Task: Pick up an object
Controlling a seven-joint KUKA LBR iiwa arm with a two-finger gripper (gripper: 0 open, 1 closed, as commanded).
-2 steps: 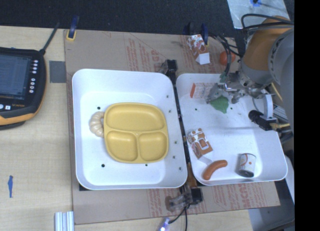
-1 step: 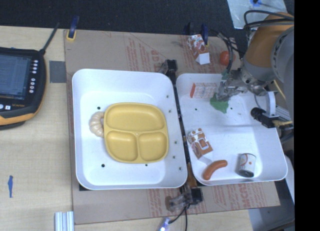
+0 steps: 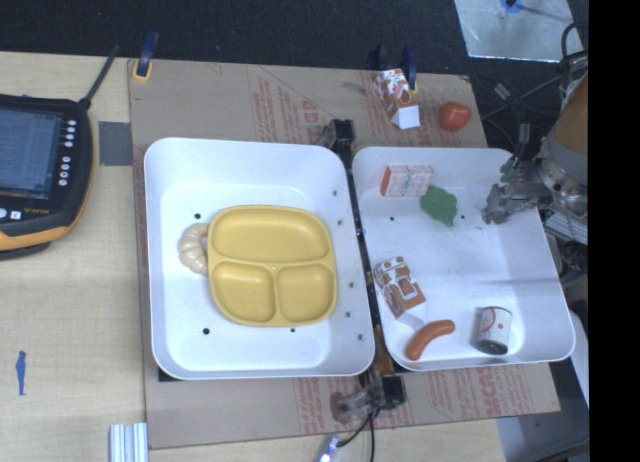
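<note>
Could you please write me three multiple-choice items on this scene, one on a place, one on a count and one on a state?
1. Where does the yellow three-compartment plastic tray lie?
A. in the left white bin
B. in the right white bin
C. on the cardboard outside both bins

2. How many things lie inside the right white bin?
A. two
B. five
C. eight

3. How does the small grey can lie?
A. upright
B. on its side
C. crushed flat under the tray

Answers:
1. A, as the tray sits within the left white bin.
2. B: a white and orange box, a green lump, a brown and white carton, an orange sausage and the can.
3. B, its round end faces sideways.
</note>
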